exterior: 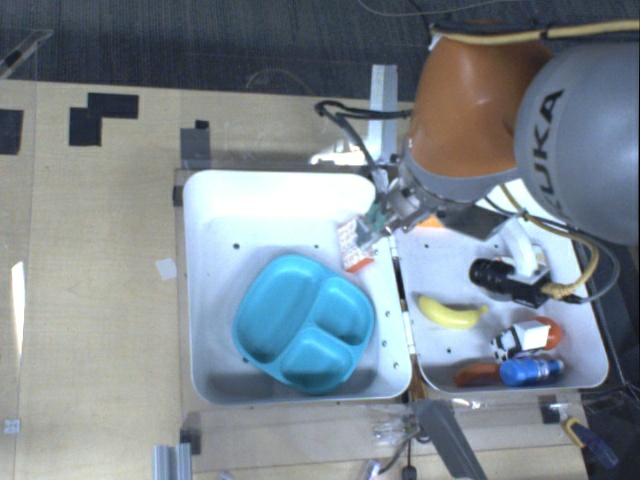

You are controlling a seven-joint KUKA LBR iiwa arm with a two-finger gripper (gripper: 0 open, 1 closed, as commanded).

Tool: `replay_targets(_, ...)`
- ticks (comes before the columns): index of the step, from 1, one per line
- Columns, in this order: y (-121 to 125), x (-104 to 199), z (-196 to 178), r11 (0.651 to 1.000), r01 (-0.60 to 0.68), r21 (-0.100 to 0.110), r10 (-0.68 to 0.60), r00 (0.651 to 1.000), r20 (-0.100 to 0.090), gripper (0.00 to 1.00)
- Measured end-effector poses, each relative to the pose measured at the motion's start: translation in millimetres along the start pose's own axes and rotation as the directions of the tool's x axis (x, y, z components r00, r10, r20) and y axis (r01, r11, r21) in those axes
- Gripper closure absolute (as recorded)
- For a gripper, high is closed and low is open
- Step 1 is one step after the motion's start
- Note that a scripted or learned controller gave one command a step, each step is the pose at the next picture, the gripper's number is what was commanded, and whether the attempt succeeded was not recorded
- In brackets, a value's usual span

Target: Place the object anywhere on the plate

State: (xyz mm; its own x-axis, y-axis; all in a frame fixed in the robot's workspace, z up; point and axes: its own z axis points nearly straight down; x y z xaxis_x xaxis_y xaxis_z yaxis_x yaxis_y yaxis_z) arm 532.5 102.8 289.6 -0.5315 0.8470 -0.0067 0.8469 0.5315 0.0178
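A blue divided plate (303, 320) lies in the left bin (215, 268), toward its front right. My gripper (378, 218) hangs over that bin's right rim, under the grey and orange arm. A small white and orange packet (352, 246) dangles from the fingertips, its upper end pinched between them. The packet is above and just right of the plate's far edge, not touching it.
The right bin (590, 368) holds a yellow banana (450, 313), a blue bottle-like thing (530, 370), a red-brown item (478, 374) and a white, orange and black item (527, 337). The arm covers that bin's far half. A ridge (403, 318) separates the bins.
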Motion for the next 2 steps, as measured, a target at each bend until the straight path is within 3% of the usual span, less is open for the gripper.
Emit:
replay_targets(1,-7,22,121,0.999,-0.041,0.016,0.041,0.999,-0.006,1.00)
replay_targets(2,3,95,153,0.999,-0.045,0.016,0.045,0.999,-0.006,1.00)
